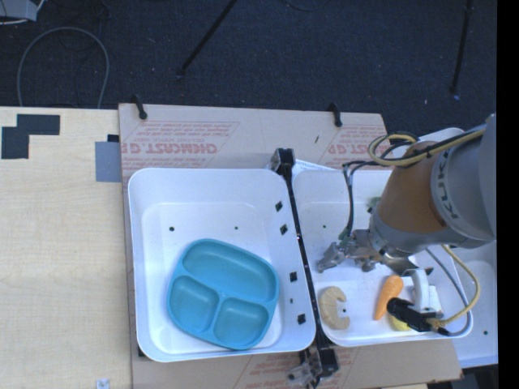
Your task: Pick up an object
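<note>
My gripper hangs low over the middle of the right bin, reaching in from the right on the grey arm with the orange band. Just below it lies a cream, curved piece near the bin's front wall. An orange carrot-shaped thing lies to the right of that, under the wrist. A small yellow thing peeks out beside the carrot's lower end, partly hidden. Nothing shows between the gripper's tips.
The left bin holds a blue divided plate in its front half. A black divider strip runs between the two bins. Cardboard lies behind the bins and a wooden bench top to the left.
</note>
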`<move>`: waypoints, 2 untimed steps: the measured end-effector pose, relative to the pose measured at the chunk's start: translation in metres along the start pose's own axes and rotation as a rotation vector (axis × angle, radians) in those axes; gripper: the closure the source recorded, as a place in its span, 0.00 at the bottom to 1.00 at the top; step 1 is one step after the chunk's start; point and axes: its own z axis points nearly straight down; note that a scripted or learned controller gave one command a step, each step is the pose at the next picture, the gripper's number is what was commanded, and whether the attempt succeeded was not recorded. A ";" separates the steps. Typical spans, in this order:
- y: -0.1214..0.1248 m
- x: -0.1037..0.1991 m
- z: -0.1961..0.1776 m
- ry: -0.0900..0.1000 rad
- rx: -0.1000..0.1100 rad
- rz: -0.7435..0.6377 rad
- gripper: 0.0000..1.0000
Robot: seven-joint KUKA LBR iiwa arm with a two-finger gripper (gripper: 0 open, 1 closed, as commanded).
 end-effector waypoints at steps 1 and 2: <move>0.000 -0.002 -0.012 0.000 -0.001 0.007 1.00; 0.002 -0.005 -0.075 -0.001 -0.006 -0.001 1.00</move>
